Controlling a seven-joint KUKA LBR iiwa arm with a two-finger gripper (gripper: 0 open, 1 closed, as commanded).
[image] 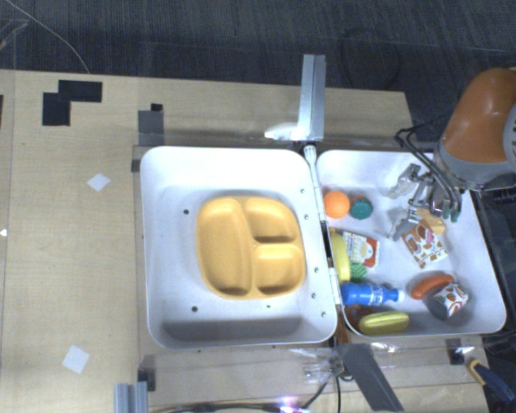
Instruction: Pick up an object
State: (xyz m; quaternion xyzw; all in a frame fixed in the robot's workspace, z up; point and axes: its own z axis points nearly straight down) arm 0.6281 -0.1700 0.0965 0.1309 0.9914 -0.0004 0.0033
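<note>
One small printed white-and-orange carton (426,241) lies just below the gripper (423,198), whose open metal fingers hold nothing; it looks light, thin-walled and crushable (likely smooth-coated too), so pinching gently across its narrow sides seems the safest hold.

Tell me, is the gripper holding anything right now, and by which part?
Cannot be told: the gripper sits just above the patterned carton in the right bin, contact unclear.
</note>
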